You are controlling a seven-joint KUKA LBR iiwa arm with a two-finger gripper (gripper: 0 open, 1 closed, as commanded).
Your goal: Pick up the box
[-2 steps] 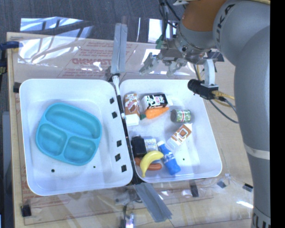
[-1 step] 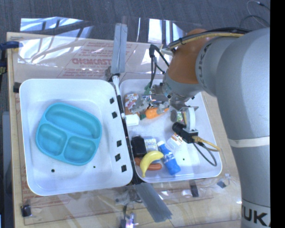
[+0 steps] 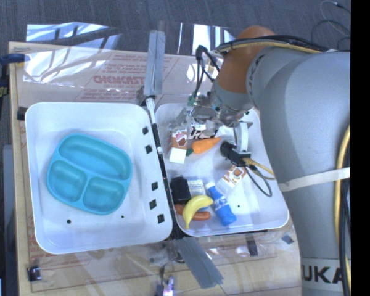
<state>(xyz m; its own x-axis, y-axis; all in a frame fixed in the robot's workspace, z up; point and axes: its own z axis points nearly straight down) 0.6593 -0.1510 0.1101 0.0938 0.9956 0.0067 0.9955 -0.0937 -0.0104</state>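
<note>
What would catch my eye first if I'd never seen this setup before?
Probably the big grey arm with its orange band, reaching in from the right over the right bin. Next, the bright blue divided plate lying alone in the left bin. Then the colourful clutter under the arm: a banana, a carrot and small bottles.

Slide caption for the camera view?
KUKA arm's claw over the right bin, near the box and carrot.
</note>
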